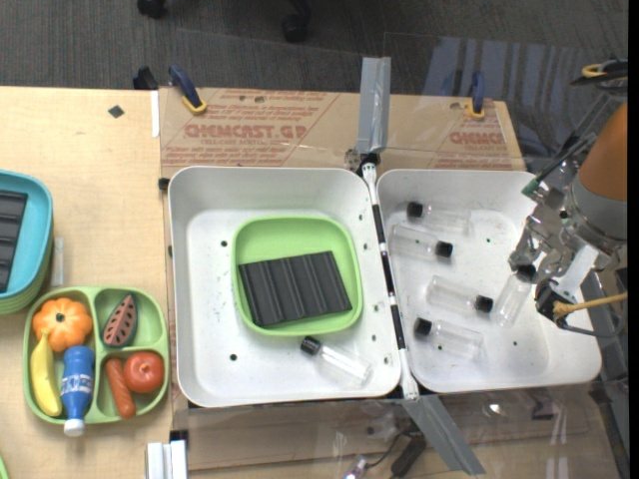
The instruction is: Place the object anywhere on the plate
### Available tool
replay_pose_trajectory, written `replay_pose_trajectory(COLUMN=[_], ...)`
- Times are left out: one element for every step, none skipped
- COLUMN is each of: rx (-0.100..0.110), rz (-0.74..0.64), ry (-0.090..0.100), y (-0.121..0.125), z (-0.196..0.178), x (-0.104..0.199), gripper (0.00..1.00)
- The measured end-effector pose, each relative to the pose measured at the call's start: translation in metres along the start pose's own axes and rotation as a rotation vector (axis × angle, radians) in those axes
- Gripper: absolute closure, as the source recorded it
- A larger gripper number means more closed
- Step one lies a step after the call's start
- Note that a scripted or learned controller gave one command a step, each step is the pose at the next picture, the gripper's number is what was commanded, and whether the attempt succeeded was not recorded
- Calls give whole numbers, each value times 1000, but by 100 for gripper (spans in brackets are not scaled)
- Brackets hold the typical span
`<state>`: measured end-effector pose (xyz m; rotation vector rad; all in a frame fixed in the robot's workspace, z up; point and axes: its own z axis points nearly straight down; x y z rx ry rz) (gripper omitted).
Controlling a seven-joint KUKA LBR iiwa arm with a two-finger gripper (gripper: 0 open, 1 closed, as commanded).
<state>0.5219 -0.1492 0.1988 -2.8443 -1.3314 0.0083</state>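
Vial: lies in the left bin, just below the plate, black cap pointing upper-left.
Plate: green, holds a dark ridged mat.
Gripper: over the right bin; finger state can't be told.

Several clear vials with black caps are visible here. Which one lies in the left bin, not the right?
The vial lying just below the green plate, near the left bin's front edge. It is alone there; the other vials lie in the right bin.
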Motion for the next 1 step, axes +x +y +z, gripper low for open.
replay_pose_trajectory(rx=[0], rz=[0], ry=[0], y=[0], z=[0], x=[0], gripper=[0])
